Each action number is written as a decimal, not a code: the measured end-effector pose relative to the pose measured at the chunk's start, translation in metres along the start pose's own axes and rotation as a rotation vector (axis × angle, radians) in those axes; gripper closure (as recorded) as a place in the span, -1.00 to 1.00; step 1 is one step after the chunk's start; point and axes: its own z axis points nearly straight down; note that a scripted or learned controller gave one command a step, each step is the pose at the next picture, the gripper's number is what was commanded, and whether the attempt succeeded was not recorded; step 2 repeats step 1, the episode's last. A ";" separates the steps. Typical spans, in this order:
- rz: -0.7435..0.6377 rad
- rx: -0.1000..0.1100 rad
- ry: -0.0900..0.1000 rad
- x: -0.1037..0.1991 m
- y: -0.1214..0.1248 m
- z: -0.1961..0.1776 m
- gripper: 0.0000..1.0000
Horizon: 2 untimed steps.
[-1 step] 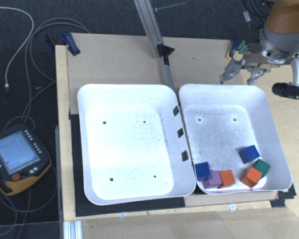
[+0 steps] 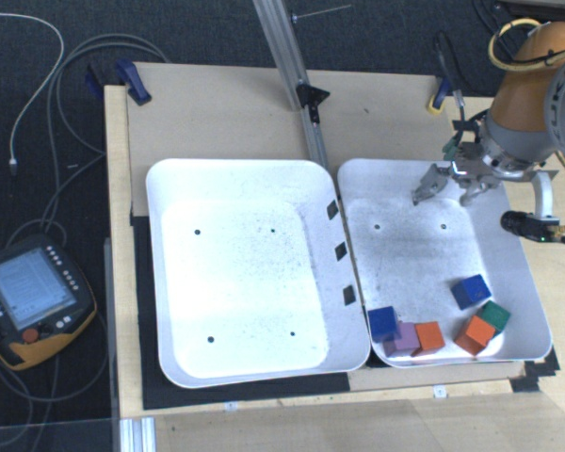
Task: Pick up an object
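Several small blocks lie along the near edge of the right bin [image 2: 410,252]: a blue block [image 2: 470,291], a green block [image 2: 495,314], an orange block [image 2: 473,335], another orange block [image 2: 429,337], a purple block [image 2: 403,339] and a second blue block [image 2: 382,323]. My gripper [image 2: 446,193] hangs over the far part of the right bin, well behind the blocks. Its two fingers are spread open and nothing is between them.
The left bin [image 2: 235,271] sits beside the right one, with black clips [image 2: 340,250] on the shared rim. A slanted aluminium bar [image 2: 284,50] crosses the back of the bench. A teach pendant [image 2: 28,295] and cables lie on the floor at the left.
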 end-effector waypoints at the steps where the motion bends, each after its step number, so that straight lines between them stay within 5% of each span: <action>1: 0.002 -0.002 0.001 -0.038 -0.054 0.039 -1.00; 2: 0.002 -0.002 0.001 -0.038 -0.054 0.039 -1.00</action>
